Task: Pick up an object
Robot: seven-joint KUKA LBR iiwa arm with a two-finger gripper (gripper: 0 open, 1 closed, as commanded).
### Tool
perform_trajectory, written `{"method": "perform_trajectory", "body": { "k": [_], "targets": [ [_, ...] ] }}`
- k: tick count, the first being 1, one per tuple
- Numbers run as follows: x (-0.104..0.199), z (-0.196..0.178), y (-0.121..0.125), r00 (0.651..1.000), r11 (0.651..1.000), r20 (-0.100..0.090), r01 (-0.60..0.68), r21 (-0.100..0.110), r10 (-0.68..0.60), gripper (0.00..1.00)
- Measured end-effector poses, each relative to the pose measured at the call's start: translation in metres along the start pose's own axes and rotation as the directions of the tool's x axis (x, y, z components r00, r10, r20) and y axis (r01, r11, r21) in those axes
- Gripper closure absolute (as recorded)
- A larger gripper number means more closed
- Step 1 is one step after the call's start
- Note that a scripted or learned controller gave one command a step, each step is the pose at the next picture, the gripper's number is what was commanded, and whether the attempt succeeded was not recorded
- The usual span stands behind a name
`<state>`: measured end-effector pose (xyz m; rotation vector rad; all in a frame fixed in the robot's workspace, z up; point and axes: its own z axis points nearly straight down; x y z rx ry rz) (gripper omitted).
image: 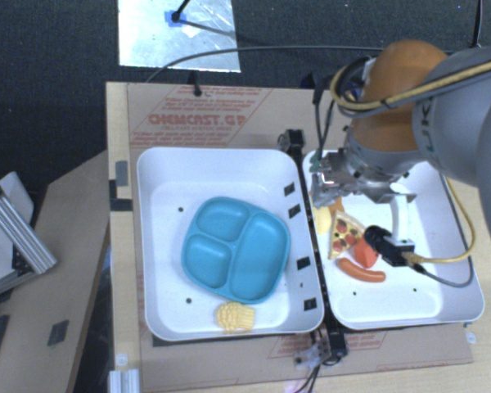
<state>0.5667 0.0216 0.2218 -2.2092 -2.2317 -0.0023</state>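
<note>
Toy food lies in the right bin [442,301] beneath my wrist: a pizza slice [344,234], a red piece [365,255] and a sausage [360,273] just beside it. Left of that bin, another bin [159,219] holds a blue divided plate [235,248] and a corn cob [235,316].

A single fixed camera sits above the bench [82,219] and looks down at a slant, far enough back to take in both white bins whole: the left bin [159,170] and the right bin [442,301]. The bench's far edge lies toward the top of the view, its near edge at the bottom. The arm [466,113] enters from the right.
</note>
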Motion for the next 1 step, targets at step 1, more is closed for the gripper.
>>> {"method": "perform_trajectory", "body": {
  "k": [1],
  "targets": [
    [0.0538,-0.0037,-0.0128,1.000,1.000,-0.001,0.001,0.000,-0.001,1.00]
  ]
}}
